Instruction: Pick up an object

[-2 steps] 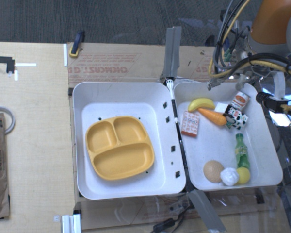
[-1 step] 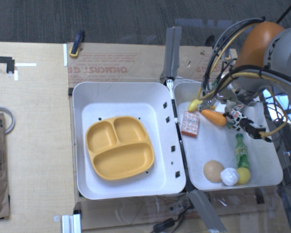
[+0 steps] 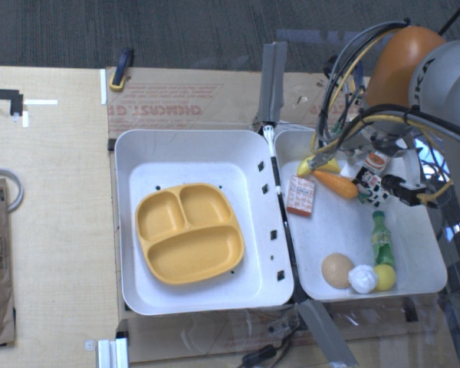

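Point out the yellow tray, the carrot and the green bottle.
Yellow tray (image 3: pixel 190 233): camera view, on the ridge between its compartments.
Carrot (image 3: pixel 336 183): camera view, middle of its orange body.
Green bottle (image 3: pixel 381 238): camera view, middle of its body.

Bright, even overhead light leaves the white bins (image 3: pixel 130 228) near overexposed with only soft shadows along their inner walls, a bluish glare marks the arm (image 3: pixel 437 75) at 3 o'clock, and focus is fair, softening slightly toward the edges.
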`<act>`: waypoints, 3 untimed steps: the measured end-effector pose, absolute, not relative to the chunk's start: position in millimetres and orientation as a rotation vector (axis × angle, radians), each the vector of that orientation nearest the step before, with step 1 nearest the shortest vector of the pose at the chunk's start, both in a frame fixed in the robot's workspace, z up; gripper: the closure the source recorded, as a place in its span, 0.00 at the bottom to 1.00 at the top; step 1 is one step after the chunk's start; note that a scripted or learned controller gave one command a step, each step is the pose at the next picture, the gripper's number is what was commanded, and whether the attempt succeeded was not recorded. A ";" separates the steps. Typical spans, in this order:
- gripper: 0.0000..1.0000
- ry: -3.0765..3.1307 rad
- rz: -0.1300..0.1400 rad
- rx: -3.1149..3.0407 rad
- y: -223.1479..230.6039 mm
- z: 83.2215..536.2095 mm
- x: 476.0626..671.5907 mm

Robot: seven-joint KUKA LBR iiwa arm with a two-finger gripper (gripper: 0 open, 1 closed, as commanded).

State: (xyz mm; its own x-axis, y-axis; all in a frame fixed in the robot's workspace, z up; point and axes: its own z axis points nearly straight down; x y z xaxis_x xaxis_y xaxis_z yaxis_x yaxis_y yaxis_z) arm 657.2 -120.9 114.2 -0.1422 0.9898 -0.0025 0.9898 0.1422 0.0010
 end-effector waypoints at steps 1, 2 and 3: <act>0.00 2.350 0.008 2.073 -107.7 97.0 661.6; 0.00 2.350 0.005 2.070 -161.7 97.0 660.4; 1.00 2.328 0.030 2.052 -164.1 125.4 669.6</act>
